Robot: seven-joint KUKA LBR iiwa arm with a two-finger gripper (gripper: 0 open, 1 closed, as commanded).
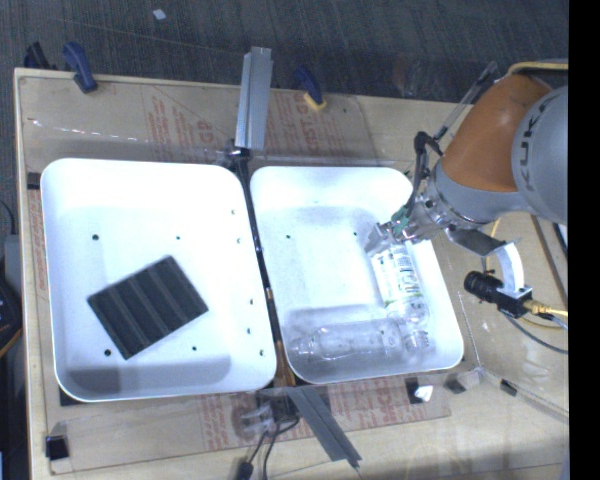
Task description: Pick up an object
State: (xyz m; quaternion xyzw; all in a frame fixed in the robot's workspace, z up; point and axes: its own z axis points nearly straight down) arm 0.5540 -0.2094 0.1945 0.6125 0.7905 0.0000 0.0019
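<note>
Camera view: two-finger gripper (392, 230) at 3 o'clock, over the right shallow white bin (310, 208); its grip state cannot be told. Two clear plastic bottles (400, 283) lie just below, toward 5 o'clock. Ribbed black rectangular pad (147, 305) occupies the left white bin (80, 193).

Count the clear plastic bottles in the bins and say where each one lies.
2, both in the right bin. One bottle lies along its right wall, just below the gripper. The other bottle lies along the near wall. Their ends meet in the near right corner.

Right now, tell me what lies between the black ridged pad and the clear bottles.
In the camera view, the two bins' adjoining rims separate the black ridged pad from the clear bottles.
</note>
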